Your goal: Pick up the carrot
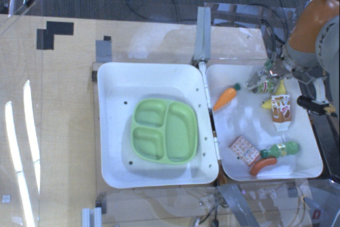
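1. Camera view: two shallow white bins sit side by side on the wooden desk (53, 130), the left bin (109, 114) and the right bin (313, 162) meeting along a shared middle edge.
2. The carrot (225, 98) lies in the right bin, in its far left part, just beside the middle edge.
3. Its long axis runs on a slant: the orange pointed tip aims near-left, toward the divider, and the green leafy end aims far-right.
4. The carrot lies flat on the bin floor, apart from the other items in the bin.
5. The hand (269, 73) is over the far part of the right bin, to the right of the carrot and apart from it.
6. I cannot tell how far the hand is open, and nothing can be made out in its grip.
7. The grey arm with its orange band (311, 26) comes in from the far right corner.
8. A yellow item (272, 94) lies just near of the hand, partly covered by it.
9. A small juice carton (281, 110) lies near the bin's right side.
10. A patterned box (244, 149), a red sausage (262, 166) and a green bottle (282, 149) cluster in the near part of the right bin.
11. A green divided plate (164, 131) lies in the left bin.
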{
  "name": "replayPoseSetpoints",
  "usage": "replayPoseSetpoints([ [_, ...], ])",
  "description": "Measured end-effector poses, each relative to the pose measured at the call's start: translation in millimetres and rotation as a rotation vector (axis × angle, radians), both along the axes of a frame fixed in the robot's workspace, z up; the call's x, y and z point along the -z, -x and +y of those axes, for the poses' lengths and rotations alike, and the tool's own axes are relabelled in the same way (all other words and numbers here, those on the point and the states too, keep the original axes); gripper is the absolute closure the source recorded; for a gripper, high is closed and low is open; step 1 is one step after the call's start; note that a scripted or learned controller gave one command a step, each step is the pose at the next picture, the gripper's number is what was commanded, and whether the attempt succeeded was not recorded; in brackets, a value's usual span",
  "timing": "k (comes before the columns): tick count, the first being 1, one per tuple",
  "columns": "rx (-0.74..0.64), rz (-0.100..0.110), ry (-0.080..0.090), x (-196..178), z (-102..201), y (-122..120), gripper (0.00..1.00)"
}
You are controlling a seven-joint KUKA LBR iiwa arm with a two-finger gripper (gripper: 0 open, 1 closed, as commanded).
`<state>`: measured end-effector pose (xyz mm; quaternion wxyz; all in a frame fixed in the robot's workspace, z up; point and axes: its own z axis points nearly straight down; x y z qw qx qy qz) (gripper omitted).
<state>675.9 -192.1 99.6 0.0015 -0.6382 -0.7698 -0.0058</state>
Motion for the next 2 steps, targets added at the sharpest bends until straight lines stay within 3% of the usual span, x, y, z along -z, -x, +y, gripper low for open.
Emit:
replayPoseSetpoints([
  [1,-0.248,-0.004,0.013,-73.2,39.5,27.5,1.00],
  [2,-0.059,-0.002,0.012,2.8,44.7,7.6,1.00],
])
